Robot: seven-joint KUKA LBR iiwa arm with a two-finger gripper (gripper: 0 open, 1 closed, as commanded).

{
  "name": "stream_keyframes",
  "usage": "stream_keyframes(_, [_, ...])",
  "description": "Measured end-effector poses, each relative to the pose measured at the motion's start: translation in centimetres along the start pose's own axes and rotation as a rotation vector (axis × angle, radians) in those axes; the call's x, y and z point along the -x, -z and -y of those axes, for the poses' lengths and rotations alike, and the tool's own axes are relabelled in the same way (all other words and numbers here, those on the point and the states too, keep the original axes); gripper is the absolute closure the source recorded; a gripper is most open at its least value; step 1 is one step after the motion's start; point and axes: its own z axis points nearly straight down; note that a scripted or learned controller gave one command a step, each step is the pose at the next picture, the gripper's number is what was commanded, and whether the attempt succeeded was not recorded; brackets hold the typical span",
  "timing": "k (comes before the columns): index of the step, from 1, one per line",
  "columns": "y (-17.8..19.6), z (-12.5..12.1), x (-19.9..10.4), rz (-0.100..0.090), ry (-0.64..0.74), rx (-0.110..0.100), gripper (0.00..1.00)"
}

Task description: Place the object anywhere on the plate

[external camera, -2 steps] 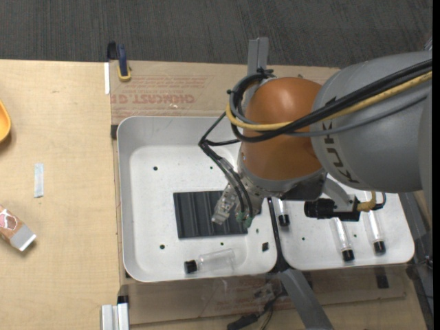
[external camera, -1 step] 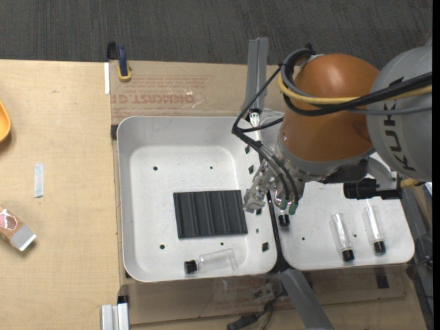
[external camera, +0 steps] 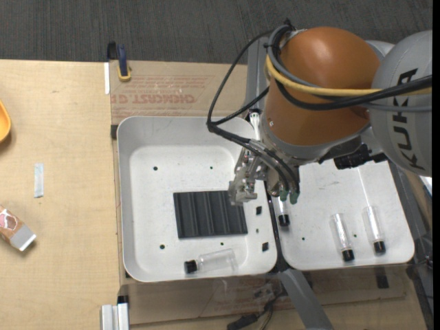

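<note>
A black ridged plate (external camera: 208, 214) lies flat in the middle of the left bin (external camera: 141, 150). My gripper (external camera: 241, 192) hangs below the orange wrist band, over the plate's upper right corner. A clear vial with a black cap (external camera: 212, 261) lies on its side near the left bin's front edge, just below the plate. Another small vial with a dark cap (external camera: 282, 215) sits at the left edge of the right bin (external camera: 395, 253), partly hidden under the wrist.
Two more clear vials (external camera: 340, 236) (external camera: 374, 229) lie in the right bin's front half. Black cables loop from the wrist over the left bin's back rim. A brown board (external camera: 55, 184) to the left bears small odds and ends.
</note>
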Motion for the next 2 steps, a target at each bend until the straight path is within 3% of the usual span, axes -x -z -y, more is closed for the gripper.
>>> stream_keyframes(1, [12.35,-6.45,-0.66,0.000,0.133,0.001,1.00])
stream_keyframes(2, [13.33,-6.79,-0.42,0.001,0.349,0.001,1.00])
